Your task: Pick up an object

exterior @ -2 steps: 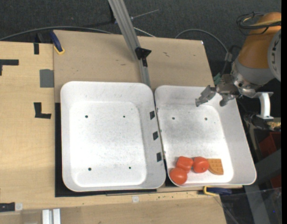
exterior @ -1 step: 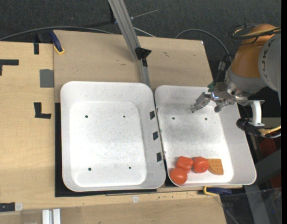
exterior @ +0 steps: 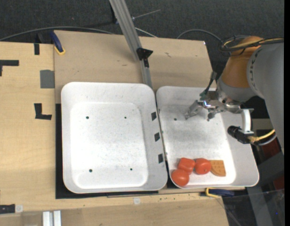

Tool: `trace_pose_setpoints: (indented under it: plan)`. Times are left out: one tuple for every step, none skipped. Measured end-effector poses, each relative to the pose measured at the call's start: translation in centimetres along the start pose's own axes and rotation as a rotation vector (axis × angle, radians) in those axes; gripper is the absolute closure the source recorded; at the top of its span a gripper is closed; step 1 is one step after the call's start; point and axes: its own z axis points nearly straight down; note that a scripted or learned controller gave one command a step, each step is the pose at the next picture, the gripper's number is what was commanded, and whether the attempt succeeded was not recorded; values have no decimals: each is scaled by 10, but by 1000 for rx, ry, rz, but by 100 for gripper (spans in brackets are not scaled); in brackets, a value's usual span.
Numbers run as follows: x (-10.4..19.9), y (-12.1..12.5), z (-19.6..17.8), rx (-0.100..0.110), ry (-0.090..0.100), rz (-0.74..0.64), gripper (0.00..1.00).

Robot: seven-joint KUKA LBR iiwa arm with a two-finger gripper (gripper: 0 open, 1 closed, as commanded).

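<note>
Three red rounded objects lie in the right bin (exterior: pixel 192 135) near its front edge: one (exterior: pixel 186 164), one (exterior: pixel 202 166) beside it, and one (exterior: pixel 180 177) at the front left corner. An orange waffle-patterned piece (exterior: pixel 218 168) lies just to their right. My gripper (exterior: pixel 200 114) hangs over the back part of the right bin, well behind these objects. Its fingers (exterior: pixel 190 113) are spread open with nothing between them.
The left bin (exterior: pixel 107 135) sits beside the right one, joined by black clips along the shared edge. A grey metal pole (exterior: pixel 131 32) slants in from the top to the bins' back edge. The arm's orange band (exterior: pixel 237 69) is at the right.
</note>
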Motion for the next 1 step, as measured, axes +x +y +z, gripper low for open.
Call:
trace_pose_setpoints:
  plan:
    - [1, 1, -14, -4, 0, -1, 100]
